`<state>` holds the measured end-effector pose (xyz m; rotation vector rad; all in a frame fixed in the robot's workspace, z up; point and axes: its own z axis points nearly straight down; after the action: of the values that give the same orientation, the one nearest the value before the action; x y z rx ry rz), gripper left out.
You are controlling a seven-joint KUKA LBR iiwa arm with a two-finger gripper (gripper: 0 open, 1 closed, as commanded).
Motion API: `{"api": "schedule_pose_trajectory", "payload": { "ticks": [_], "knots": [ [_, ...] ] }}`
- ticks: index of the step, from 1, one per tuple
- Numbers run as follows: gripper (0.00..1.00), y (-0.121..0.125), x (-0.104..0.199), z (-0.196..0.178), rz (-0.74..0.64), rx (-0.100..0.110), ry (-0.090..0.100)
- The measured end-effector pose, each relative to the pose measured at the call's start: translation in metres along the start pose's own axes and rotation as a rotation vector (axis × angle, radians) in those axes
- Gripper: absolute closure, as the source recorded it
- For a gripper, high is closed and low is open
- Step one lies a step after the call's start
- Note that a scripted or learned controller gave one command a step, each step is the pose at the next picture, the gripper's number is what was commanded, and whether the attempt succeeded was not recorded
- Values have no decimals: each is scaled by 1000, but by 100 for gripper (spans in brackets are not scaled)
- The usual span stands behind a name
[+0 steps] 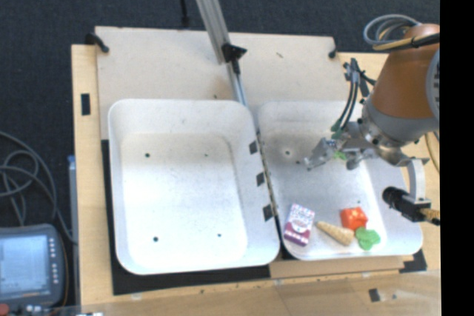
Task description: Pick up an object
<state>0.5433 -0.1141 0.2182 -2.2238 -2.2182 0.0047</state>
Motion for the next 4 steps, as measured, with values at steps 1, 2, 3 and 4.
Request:
{"api": "schedule_pose_trajectory", "payload": {
  "ticks": [1, 2, 3, 4],
  "knots": [
    [0, 1, -4, 63, 0, 2, 0],
    [0, 0, -5, 116, 0, 2, 1],
    [100, 2, -6, 102, 9, -6, 1],
    [100, 5, -7, 37, -7, -11, 0]
  ]
}}
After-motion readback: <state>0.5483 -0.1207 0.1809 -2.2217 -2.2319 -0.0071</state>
